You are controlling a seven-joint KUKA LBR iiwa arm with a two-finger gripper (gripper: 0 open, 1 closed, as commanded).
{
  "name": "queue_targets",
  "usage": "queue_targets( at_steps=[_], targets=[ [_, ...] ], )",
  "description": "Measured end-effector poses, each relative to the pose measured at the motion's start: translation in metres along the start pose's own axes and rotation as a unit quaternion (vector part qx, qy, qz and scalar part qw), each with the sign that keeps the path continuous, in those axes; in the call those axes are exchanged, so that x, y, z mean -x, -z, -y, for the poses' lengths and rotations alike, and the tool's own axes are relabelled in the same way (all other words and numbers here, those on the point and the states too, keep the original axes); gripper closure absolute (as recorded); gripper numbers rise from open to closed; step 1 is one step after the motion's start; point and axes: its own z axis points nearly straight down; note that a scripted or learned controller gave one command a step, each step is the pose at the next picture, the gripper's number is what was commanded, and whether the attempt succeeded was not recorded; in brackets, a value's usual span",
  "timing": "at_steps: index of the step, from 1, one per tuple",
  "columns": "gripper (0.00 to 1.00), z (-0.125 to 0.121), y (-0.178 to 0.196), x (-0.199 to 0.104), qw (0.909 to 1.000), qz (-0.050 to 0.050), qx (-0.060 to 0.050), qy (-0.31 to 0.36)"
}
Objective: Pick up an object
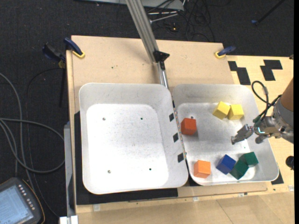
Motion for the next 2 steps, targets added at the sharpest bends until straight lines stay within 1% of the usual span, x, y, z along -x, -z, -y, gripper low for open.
queue_targets(
  at_steps=[1, 2],
  targets=[
    [0.00, -0.001, 0.002, 0.000, 1.0000, 0.001, 0.002, 0.000],
    [0.00, -0.001, -0.062, -0.003, 1.0000, 0.000, -0.001, -0.001]
  ],
)
